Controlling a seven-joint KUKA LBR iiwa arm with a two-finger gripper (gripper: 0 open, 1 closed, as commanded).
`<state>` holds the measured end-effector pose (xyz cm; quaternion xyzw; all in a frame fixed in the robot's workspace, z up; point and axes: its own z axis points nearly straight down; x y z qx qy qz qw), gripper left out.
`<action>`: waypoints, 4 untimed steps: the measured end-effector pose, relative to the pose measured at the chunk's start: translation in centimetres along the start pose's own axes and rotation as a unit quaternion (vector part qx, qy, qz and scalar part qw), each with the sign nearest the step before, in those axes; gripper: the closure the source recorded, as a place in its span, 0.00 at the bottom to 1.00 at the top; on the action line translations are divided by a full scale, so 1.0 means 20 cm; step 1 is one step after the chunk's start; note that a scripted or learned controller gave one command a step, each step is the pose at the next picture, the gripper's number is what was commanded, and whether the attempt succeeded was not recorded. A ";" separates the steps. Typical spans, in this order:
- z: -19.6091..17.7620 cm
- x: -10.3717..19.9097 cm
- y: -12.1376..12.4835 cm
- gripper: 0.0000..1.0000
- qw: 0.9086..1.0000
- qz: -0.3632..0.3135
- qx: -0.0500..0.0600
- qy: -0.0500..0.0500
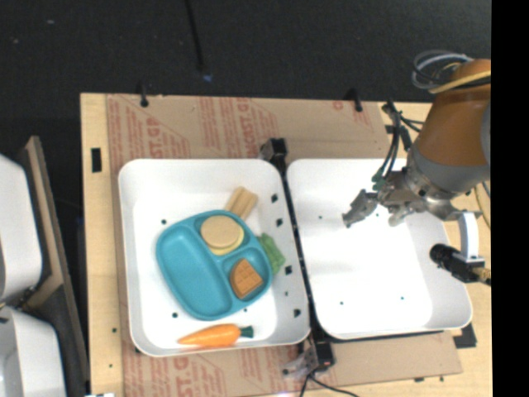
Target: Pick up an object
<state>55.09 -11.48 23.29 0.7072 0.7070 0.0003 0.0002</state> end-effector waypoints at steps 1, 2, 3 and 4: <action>0.27 -0.10 0.07 0.00 1.000 0.001 0.002 0.000; 0.16 -0.19 0.13 0.00 1.000 0.001 -0.001 0.000; 0.10 -0.30 0.18 0.00 1.000 0.001 0.000 -0.001; -0.03 -0.54 0.42 0.00 1.000 0.001 -0.002 -0.001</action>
